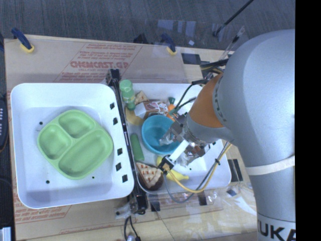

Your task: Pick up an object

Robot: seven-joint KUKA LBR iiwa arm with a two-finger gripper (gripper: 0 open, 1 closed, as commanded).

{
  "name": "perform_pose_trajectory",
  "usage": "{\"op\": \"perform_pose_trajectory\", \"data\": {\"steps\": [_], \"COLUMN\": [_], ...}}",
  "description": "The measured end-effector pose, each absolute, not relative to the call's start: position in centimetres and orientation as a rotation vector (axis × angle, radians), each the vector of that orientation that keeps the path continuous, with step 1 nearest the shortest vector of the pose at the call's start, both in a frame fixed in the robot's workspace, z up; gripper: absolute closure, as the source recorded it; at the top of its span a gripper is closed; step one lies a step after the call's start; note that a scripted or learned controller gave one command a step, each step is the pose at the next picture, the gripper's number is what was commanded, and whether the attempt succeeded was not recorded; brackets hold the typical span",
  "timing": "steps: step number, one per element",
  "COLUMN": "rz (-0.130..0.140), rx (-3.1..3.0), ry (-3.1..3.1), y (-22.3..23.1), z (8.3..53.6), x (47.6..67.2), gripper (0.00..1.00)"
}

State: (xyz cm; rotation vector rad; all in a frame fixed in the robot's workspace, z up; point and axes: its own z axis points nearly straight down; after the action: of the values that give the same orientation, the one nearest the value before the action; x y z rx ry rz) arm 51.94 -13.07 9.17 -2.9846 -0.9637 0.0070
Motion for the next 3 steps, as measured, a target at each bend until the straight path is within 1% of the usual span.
{"op": "perform_pose_trajectory", "data": {"steps": [1,2,3], "rz": [0.007,-0.013,0.011], "rx": [-3.118,-3.122,-3.114], "ry": [-0.337,-0.348,-0.335], "y": [-10.6,-11.0,-10.2], "z": [9.1,9.4,9.1], "x": [51.6,48.8,53.8], "gripper": [0.00,0.00,0.00]}}
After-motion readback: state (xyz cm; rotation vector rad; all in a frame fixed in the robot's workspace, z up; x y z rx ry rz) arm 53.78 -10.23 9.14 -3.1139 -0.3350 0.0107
